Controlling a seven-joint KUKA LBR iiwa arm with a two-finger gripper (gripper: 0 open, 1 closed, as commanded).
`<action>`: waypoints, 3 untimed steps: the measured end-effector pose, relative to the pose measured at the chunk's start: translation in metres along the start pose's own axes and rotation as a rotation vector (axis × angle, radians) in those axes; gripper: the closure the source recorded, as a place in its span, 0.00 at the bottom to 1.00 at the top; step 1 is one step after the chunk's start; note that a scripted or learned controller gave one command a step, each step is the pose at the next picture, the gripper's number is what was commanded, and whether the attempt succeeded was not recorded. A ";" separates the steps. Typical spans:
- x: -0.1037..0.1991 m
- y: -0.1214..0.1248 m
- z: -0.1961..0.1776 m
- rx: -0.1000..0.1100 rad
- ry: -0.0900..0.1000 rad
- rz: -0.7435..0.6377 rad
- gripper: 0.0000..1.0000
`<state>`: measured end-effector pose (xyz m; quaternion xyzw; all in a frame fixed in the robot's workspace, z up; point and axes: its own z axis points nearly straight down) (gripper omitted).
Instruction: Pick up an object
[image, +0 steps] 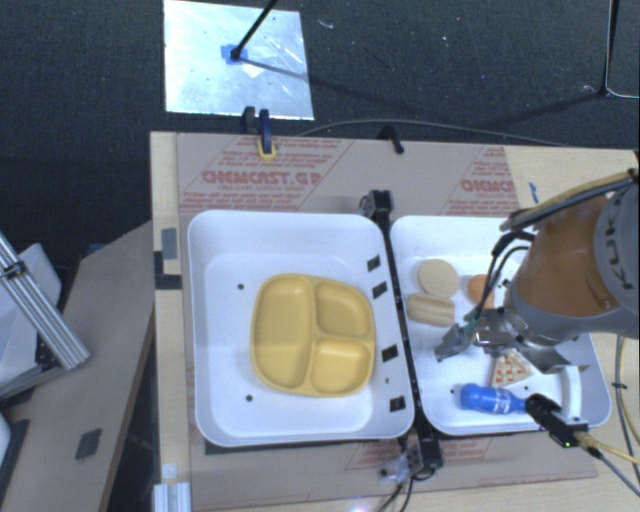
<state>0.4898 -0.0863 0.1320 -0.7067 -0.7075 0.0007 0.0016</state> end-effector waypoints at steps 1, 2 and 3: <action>0.000 0.000 0.050 -0.002 0.000 0.001 0.00; 0.000 0.002 0.037 -0.006 0.000 -0.001 1.00; -0.008 0.007 -0.010 -0.009 -0.003 -0.001 1.00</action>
